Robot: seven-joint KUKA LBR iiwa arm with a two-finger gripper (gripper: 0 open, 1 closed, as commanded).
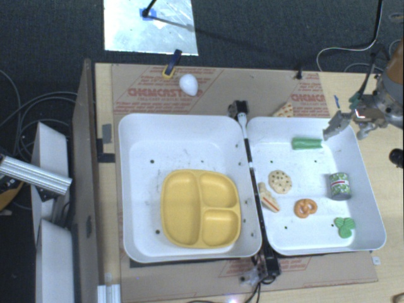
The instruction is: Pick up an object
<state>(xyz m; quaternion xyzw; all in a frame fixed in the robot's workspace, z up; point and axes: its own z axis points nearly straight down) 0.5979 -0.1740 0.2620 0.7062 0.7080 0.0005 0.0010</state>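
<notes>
Over the right bin's (366, 169) far right rim, my pincer (346, 124) hangs with fingers spread, pinching nothing; the green piece (307, 144) lies just beside it, inside the bin.

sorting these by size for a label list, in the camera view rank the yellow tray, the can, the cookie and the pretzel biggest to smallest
1. yellow tray
2. can
3. cookie and pretzel look about alike; I wouldn't rank them.
</notes>
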